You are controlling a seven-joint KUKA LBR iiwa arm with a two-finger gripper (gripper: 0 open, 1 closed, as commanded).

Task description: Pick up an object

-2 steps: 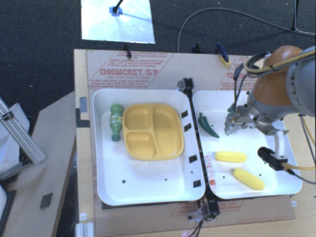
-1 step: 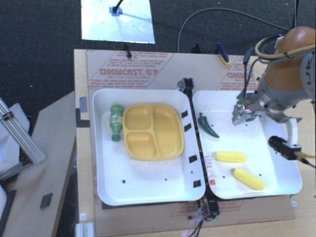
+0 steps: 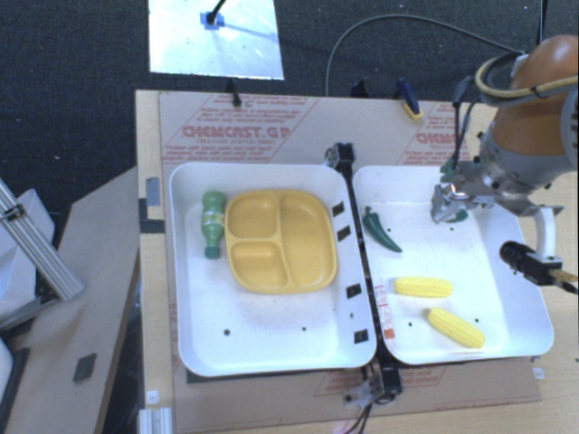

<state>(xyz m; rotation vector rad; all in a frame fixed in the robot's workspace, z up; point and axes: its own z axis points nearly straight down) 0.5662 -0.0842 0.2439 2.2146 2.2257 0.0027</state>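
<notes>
On my feed the worktop (image 3: 271, 125) carries a sheet printed with red lettering, and on it sit two shallow white bins side by side. The left bin (image 3: 194, 333) lies well to the left of the gripper; the right bin (image 3: 516, 328) is the one the gripper is over. The arm (image 3: 534, 107) reaches in from the right, its orange band high above the wrist, and the gripper (image 3: 447, 204) hangs low over the far part of the right bin, near its back wall. I cannot tell from this angle how the gripper is set, nor whether it has anything in it; there is a hint of green at its tip, too small for me to name.

Far to the gripper's left, in the left bin, lies a yellow divided plate (image 3: 276, 240) with three compartments. Just beyond the plate, further left again, a green bottle (image 3: 213, 223) lies along the bin wall, touching or nearly touching the plate's edge.

In the right bin, a dark green chili pepper (image 3: 380, 230) lies to the gripper's left and slightly nearer the camera, close to the divider between the bins. Two yellow corn cobs lie well apart from the gripper, toward the front: one corn cob (image 3: 422, 287) nearly level, the other corn cob (image 3: 455, 327) just beside it, tilted.
</notes>
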